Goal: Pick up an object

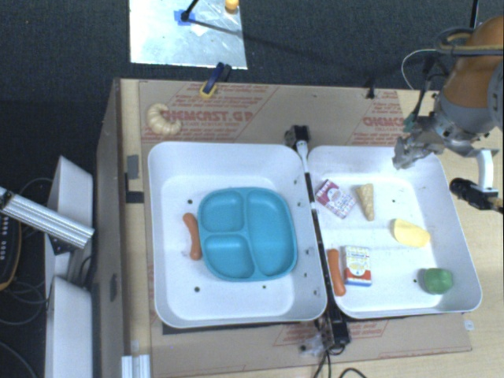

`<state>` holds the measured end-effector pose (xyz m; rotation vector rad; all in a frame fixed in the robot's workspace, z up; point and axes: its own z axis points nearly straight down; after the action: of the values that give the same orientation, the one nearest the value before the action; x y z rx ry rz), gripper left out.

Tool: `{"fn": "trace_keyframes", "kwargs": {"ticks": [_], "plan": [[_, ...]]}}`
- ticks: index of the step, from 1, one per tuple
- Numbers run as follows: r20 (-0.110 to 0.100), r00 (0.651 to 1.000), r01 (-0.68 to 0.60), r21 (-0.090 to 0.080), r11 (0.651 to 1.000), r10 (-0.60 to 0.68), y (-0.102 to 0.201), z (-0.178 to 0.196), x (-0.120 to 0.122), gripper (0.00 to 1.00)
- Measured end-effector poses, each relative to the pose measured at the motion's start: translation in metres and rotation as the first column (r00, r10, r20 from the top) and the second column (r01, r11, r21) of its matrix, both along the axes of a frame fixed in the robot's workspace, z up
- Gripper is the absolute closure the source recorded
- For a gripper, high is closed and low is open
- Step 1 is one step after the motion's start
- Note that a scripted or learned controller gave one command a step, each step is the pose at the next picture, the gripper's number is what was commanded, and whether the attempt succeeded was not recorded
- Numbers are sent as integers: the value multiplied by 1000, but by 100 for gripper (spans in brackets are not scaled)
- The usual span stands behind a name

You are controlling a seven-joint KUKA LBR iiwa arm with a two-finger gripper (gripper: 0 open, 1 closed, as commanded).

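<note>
Grey pincer (pixel 403 157) above right bin's (pixel 461 252) far rim, nothing held.

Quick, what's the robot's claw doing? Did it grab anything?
Gripper: cannot tell whether it is open or closed. It hangs over the top right corner of the right bin, with nothing seen in it.

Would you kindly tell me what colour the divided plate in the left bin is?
The divided plate is light blue, seen clearly in the camera view.
</note>
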<state>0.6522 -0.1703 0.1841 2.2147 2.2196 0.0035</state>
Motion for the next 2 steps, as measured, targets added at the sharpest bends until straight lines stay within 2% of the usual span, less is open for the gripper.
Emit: {"fn": "trace_keyframes", "kwargs": {"ticks": [1,2], "plan": [[-3,1000,-3,4,1000,3,61,4,7,100],[-3,1000,-2,2,1000,2,60,4,7,0]]}}
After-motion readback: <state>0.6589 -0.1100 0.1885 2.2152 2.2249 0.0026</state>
